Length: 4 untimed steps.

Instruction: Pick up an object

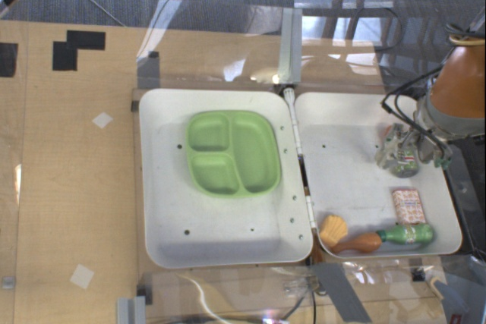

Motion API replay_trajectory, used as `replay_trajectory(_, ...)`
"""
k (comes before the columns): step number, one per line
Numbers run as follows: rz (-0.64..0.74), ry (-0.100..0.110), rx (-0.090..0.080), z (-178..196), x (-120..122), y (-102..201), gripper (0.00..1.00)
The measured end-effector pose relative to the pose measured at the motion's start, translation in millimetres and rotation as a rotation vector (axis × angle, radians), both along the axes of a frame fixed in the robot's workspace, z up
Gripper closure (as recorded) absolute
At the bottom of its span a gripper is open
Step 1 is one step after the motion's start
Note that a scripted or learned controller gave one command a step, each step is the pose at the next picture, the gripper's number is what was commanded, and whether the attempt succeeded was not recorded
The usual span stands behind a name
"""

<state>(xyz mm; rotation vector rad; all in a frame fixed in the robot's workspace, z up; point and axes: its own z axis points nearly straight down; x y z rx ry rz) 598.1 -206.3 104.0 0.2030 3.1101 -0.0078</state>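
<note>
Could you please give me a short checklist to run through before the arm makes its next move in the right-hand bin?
1. Gripper over the right bin: ok, near its far right side.
2. Something between the fingers: cannot tell, that spot is blurred.
3. Small pink box reachable: ok, lies free just in front of the gripper.
4. Green bottle and brush: ok, both along the near wall, touching end to end.
5. Green divided plate: ok, in the left bin, apart from the arm.

Green divided plate [231, 153] in left bin [163, 239], end effector [402, 157] perhaps low over right bin [342, 163]
</note>
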Motion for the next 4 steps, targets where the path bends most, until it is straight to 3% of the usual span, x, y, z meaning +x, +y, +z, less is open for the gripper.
replay_trajectory(2,0.006,-0.02,-0.005,27,6,1,1.0)
replay_trajectory(3,0.007,-0.02,-0.005,27,6,1,0.0)
replay_trajectory(4,-0.415,0.011,0.011,-15,-32,22,0.0)
